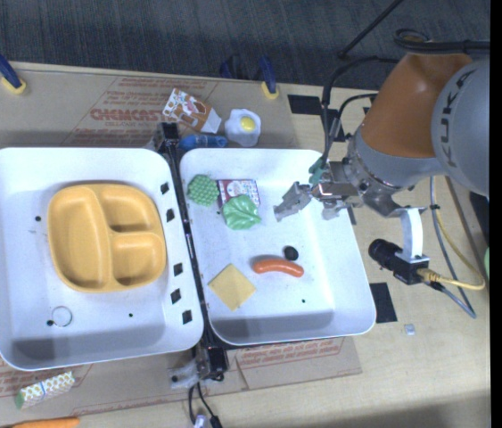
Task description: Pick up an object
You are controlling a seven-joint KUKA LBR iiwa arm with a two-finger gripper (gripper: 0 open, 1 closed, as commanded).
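Hand (293, 201) hovering over the right bin (344, 239), nothing gripped.
Fingers look slightly parted; the sausage (277, 267) lies just below-left of them, long axis running left-right.

The arm (429, 123) hides the right bin's (344, 306) upper right rim.

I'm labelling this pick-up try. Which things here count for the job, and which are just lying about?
For the job: gripper; right bin holding sausage, cheese slice, lettuce leaf.

Lying about: yellow tray in left bin, egg on bench.
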